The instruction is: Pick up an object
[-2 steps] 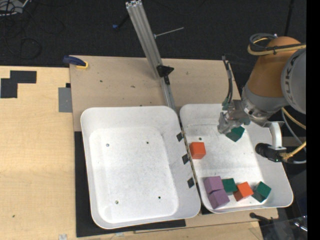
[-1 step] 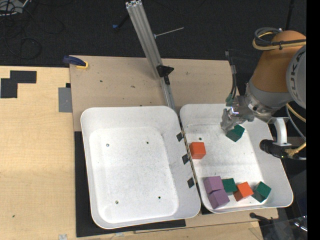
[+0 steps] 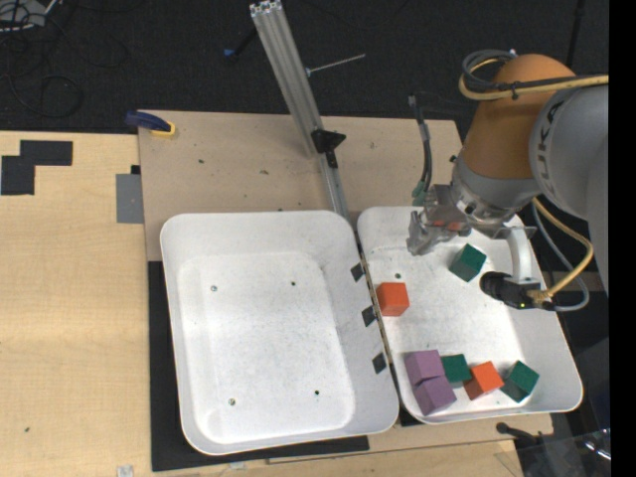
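Over the right bin, far end: gripper, finger state not discernible, nothing seen held. Green cube just beside it; orange cube near. Approach step judged under way; descent and alignment over one cube required next.

From my feed the only lettering I can pick out stands on the grey arm, near the right edge of the view, just below the orange band; it runs sideways along the casing in pale raised characters, and I read what looks like a "U" and a "K", partly cut off, so I cannot tell the whole word; the blocks, the bins and the tabletop carry no print, label or number that I can read; the small dark marks on the left bin are specks, not characters.
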Robot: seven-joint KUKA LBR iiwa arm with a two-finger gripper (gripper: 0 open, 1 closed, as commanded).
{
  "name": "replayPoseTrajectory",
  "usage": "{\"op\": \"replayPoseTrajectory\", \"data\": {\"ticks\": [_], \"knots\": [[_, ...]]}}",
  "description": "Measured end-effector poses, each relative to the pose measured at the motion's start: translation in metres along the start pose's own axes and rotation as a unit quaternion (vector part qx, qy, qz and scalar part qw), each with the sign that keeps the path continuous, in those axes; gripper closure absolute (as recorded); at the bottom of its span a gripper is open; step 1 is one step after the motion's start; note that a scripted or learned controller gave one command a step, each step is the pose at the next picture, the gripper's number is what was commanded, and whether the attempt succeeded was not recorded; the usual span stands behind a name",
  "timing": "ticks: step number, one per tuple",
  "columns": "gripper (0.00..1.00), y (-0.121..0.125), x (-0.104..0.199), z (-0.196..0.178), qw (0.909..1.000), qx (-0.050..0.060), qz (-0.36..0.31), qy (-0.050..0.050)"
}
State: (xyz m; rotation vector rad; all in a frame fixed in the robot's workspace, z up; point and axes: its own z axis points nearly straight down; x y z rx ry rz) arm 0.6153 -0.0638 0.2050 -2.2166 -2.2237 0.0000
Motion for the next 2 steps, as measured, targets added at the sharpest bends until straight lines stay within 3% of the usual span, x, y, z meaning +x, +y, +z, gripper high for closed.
{"op": "replayPoseTrajectory", "data": {"ticks": [2], "knots": [[1.0, 0.024, 0.106, 0.001, 1.0, 0.0, -0.001, 0.0]]}}
